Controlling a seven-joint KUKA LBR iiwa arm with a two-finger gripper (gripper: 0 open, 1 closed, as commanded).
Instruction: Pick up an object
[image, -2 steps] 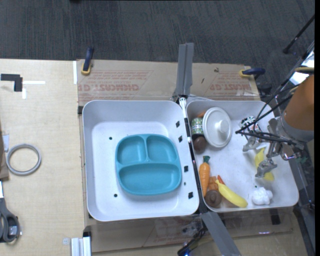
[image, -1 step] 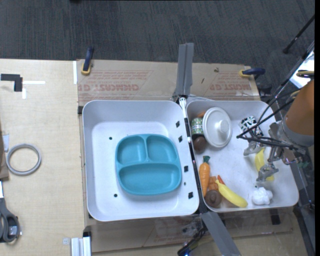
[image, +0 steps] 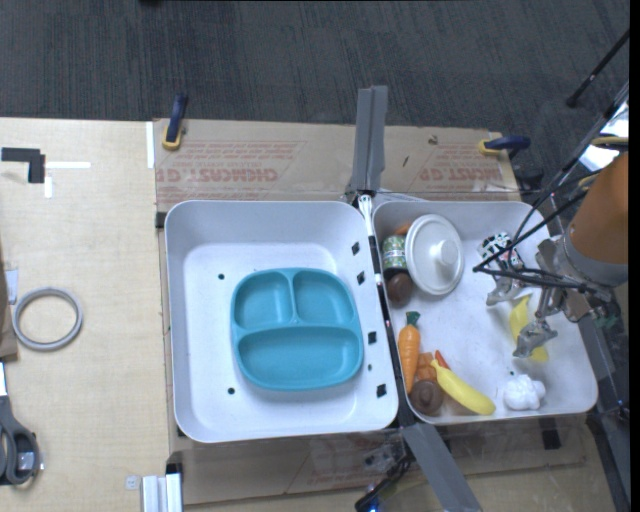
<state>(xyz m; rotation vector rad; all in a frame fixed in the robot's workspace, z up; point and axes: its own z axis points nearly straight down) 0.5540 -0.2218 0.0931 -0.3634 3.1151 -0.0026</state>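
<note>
Nearest, along the front wall of the right bin (image: 590, 395): a white fluffy ball (image: 523, 392) by the front right corner; a banana (image: 464, 390) lying flat, long axis slanting from upper left to lower right, thin end toward the bin's middle, blunt end toward the ball; a brown round piece (image: 428, 397) touching its left side; an upright-looking carrot (image: 409, 345) just behind, green top pointing away, tip toward the front. Further in, over the right half of that bin: the gripper (image: 532, 340), reaching in from the right, closed around a small yellow object (image: 520, 318), yellow showing both between the fingers and just below their tips; shape and heading of that object too hidden to tell. Further back: a white lidded pot (image: 434, 255), a dark jar (image: 395, 258) against the dividing wall, a black-and-white speckled ball (image: 495, 243). In the left bin (image: 185, 330): one blue divided plate (image: 297, 328), centred, two small compartments at the far side, one long compartment nearest. On the bench at far left: a grey ring (image: 44, 318).
</note>
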